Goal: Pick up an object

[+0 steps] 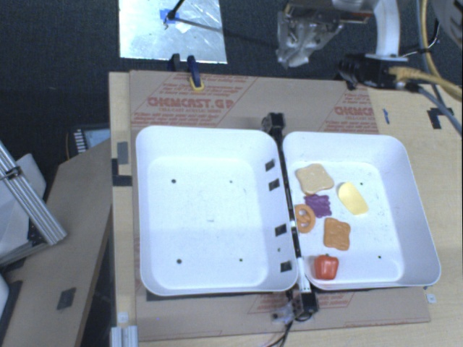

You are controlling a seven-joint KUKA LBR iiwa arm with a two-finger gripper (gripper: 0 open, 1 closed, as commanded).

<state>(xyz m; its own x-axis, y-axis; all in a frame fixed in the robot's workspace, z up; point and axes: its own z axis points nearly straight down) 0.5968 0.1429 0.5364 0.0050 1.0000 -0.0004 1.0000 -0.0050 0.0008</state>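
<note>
The right bin [405, 194] holds several small toy foods near its left side. A tan bread slice [314, 178] lies at the top, with a yellow lemon-shaped piece [353, 198] to its right. Below them lie a purple grape bunch [319, 206], an orange pretzel [304, 217] and an orange waffle-like square [336, 233]. A red pepper [325, 267] sits near the bin's front edge. My gripper [295, 49] hangs high above the bench, beyond the bins' far edge, well away from all the objects, with nothing seen in it.
The left bin [155, 194] sits beside the right one, joined by a black clip strip [282, 201]. A shiny metal sheet [172, 19] lies at the back. Cables [427, 82] and a black fitting [369, 69] run at the back right. An aluminium rail [29, 201] stands at the left.
</note>
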